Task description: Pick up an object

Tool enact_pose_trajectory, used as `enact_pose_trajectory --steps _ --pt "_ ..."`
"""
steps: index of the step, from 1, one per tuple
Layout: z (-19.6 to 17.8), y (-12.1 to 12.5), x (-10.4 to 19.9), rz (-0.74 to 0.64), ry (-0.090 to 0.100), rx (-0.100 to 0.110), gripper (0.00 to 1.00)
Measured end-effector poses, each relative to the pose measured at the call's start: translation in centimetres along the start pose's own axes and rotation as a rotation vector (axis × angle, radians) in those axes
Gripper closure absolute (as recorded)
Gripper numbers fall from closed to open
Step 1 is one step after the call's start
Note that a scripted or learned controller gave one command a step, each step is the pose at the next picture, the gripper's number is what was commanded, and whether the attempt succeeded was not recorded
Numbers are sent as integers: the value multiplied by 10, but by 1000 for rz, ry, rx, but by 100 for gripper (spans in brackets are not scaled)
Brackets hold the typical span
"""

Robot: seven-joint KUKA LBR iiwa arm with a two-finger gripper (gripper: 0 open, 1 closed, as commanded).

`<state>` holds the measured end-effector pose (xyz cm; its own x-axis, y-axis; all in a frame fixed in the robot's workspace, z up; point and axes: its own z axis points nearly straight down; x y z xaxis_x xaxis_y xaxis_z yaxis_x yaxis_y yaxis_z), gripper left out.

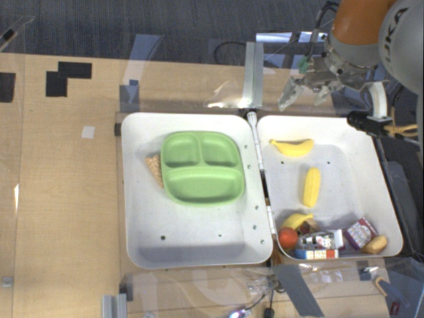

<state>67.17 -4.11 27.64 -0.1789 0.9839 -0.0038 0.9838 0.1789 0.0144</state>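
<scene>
In the right bin [358, 177] lie a yellow banana [291, 147] near the far wall and a yellow corn cob [311, 186] in the middle. A cluster fills the near corner: a red ball-like fruit [287, 237], a small yellow fruit [301, 220], a white printed box [319, 240], a maroon packet [361, 232] and a tan roll [375, 244]. My gripper [303, 97] hangs above the far edge of this bin, behind the banana. It is open, with nothing between its splayed fingers.
The left bin [146, 230] holds a green divided plate [201, 167] with a tan grainy bar [154, 169] tucked under its left side. A metal post [254, 78] stands behind the divider between the bins.
</scene>
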Motion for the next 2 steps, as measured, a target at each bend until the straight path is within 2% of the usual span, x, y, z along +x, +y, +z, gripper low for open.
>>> enact_pose_trajectory --steps 1,2 --pt "66 -92 -11 -160 4 10 0" --pt "90 -84 -10 -45 4 9 0"
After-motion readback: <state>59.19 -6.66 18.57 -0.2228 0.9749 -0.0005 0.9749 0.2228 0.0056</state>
